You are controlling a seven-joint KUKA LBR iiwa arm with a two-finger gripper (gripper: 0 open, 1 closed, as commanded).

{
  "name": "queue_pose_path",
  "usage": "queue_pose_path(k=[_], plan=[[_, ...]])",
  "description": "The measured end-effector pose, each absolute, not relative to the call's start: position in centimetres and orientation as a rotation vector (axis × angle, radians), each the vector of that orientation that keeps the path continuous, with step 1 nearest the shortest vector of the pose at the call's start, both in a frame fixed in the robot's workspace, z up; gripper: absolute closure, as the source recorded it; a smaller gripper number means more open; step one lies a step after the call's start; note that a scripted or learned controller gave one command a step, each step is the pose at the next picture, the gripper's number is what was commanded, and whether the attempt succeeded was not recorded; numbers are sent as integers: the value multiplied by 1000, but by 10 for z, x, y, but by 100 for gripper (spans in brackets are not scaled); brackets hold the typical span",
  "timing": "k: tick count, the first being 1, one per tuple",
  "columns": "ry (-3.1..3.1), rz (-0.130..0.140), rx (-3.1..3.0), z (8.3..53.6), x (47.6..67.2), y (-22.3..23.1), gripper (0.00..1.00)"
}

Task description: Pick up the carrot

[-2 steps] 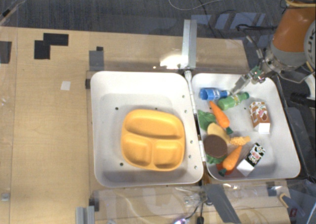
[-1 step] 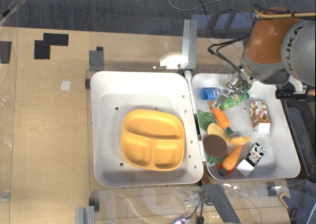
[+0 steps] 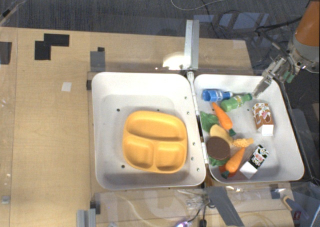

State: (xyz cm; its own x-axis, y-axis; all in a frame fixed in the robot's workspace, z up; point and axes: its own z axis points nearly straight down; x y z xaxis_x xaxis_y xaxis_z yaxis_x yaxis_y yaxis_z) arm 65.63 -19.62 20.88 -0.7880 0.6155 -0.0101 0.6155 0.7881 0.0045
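White plastic bins sit side by side; we take the right bin (image 3: pixel 292 146) as our landmark. To its left, the other bin (image 3: pixel 107 121) holds a yellow tray (image 3: pixel 154 140) with three compartments. Above the landmark's far right corner we see the gripper (image 3: pixel 265 82), its thin fingers close together, holding nothing. Inside the right bin, near its left wall, lies one carrot (image 3: pixel 222 117), just below a blue bottle (image 3: pixel 216 95) and a green bottle (image 3: pixel 235 102). A second carrot (image 3: pixel 234 161) lies near the front edge, beside a brown disc (image 3: pixel 218 147).
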Motion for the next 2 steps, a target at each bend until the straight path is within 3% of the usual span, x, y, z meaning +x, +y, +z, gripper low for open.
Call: queue_pose_path(k=[1,2], plan=[[2975,3,993,151,653,-111,0],[2893,1,1223,88,658,-92,0]])
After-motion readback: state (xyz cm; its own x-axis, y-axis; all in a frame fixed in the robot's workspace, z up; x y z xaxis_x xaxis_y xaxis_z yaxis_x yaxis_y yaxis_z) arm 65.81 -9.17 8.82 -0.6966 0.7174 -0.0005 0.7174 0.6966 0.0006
